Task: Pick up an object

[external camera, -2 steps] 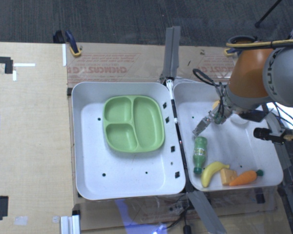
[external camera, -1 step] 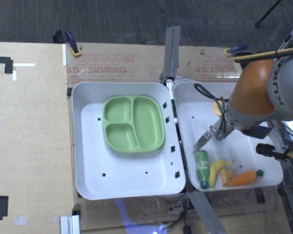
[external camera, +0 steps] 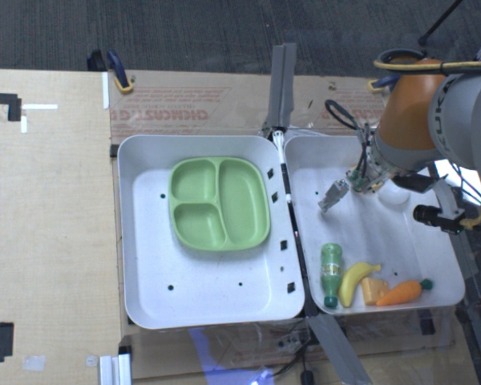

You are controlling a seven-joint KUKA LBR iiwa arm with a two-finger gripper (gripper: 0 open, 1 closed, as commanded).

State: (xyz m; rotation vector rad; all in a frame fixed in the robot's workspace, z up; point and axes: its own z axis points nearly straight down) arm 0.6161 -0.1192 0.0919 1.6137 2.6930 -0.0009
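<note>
We see the grey arm (external camera: 463, 119) entering from the right of the camera view, its orange band (external camera: 409, 111) sitting just above the wrist and the wrist angled down and to the left. The pincer (external camera: 332, 196) points down-left at the arm's tip, with nothing visible between its fingers; we cannot tell how far apart they stand.

Two bins sit side by side on the tabletop (external camera: 48, 239). In the left bin (external camera: 144, 295) a divided plate (external camera: 220, 204) lies toward the back. Along the right bin's (external camera: 417, 239) front wall, left to right: bottle (external camera: 330, 273), banana (external camera: 353, 281), a small block (external camera: 373, 289), carrot (external camera: 402, 292)
</note>
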